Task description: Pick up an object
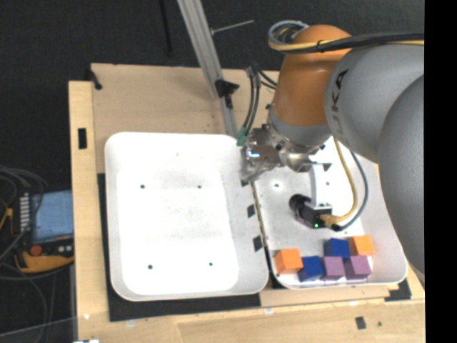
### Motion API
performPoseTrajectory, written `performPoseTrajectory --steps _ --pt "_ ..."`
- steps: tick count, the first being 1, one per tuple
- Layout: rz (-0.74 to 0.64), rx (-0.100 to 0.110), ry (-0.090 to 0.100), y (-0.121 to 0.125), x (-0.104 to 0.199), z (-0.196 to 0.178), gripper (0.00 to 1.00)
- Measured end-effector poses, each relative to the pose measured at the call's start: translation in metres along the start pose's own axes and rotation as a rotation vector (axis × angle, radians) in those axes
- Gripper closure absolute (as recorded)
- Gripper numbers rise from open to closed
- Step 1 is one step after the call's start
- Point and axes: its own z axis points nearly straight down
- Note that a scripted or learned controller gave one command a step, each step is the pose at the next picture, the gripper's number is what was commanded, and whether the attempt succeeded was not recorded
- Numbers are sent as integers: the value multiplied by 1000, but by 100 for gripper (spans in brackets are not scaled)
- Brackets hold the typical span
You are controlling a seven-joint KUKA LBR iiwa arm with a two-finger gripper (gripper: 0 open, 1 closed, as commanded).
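Several small blocks lie along the near edge of the right bin (285,191): an orange block (288,260), a blue block (311,267), two purple blocks (334,267) (358,266), a second blue block (337,248) and a second orange one (363,245). The gripper (253,161) hangs under the orange wrist band at the far left corner of the right bin, close to the wall between the bins. It is well apart from the blocks. The arm's bulk hides the bin's far right part.
The left bin (175,213) lies beside the right one. A slanted metal rail (203,48) rises behind the bins. A black cable fitting (308,211) hangs over the middle of the right bin. A blue device (50,216) sits off the bench to the left.
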Motion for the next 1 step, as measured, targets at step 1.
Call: performPoseTrajectory --steps 1 --pt "2 3 -2 7 44 19 100"
